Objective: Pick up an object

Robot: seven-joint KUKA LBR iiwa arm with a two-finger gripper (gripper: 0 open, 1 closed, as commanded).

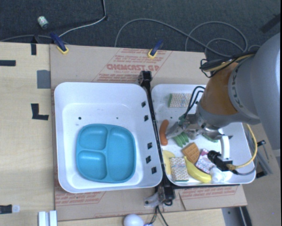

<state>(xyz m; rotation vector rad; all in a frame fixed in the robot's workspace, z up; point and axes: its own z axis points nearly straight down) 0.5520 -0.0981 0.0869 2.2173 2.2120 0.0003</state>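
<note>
A: Starting from the left, what sits in the left bin (65, 98)?

B: A blue sectioned plate (105, 153), lying flat toward the bin's front edge.

A: And the right bin (244, 177)?

B: Along its left wall lies an orange-red hot dog (163, 132), with a green piece (181, 139) just beside it. Toward the front left corner there is a printed packet (179, 168), a brown cracker (190, 151) above it and a banana (196, 171) curving along the front edge. A second packet (179, 100) rests near the back edge.

A: The gripper (187, 126)?

B: It is down among the things in the bin's middle, right over the green piece and near the hot dog. Whether it touches or clasps anything I cannot tell; the wrist hides its tip.
</note>
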